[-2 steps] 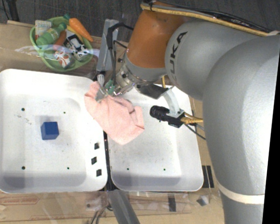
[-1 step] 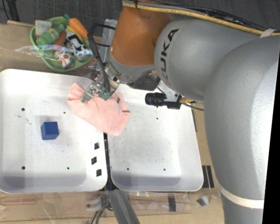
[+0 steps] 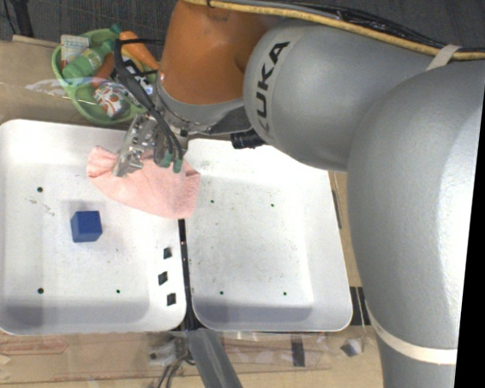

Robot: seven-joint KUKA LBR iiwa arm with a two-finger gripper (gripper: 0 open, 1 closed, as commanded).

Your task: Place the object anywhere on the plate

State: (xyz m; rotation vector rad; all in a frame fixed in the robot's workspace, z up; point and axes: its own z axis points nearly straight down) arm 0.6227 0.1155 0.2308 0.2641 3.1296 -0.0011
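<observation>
A small blue cube (image 3: 87,226) lies on the floor of the left bin (image 3: 8,293), near its middle. A pink plate (image 3: 152,192) rests at that bin's far right, up against the divider between the bins. My gripper (image 3: 149,162) hangs over the far part of the plate, well up and to the right of the cube. Its fingers (image 3: 127,165) stand apart, with nothing between them. The wrist and arm hide the plate's far edge.
The right bin (image 3: 264,234) sits beside the left one, partly under the arm. A green bowl (image 3: 87,73) with several packaged items stands on the bench behind the left bin's far edge. The big grey arm covers the upper right.
</observation>
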